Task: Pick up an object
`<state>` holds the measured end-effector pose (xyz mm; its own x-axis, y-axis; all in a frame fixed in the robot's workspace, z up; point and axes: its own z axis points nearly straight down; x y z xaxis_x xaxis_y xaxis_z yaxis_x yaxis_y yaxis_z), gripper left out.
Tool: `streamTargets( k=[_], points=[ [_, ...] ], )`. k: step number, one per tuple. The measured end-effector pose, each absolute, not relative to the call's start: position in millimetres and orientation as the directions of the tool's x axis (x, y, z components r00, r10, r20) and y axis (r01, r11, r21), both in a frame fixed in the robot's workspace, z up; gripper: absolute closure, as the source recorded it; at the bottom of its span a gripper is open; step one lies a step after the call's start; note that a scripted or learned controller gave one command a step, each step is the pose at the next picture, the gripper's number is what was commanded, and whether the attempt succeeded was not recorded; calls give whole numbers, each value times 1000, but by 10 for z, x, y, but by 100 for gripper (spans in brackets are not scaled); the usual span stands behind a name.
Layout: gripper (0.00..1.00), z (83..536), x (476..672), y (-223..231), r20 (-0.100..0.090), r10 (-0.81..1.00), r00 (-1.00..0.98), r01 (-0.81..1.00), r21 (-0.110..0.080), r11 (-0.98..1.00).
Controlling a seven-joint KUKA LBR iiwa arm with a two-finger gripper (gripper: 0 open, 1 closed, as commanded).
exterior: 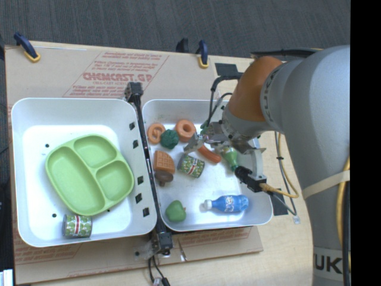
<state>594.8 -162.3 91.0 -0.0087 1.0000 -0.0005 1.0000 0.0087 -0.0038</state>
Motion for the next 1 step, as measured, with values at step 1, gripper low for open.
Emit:
streamTargets(
  k=[1],
  points=[
    [100,1017,5953,-1626,-1,1000,-12,1000,-4,12]
  ],
)
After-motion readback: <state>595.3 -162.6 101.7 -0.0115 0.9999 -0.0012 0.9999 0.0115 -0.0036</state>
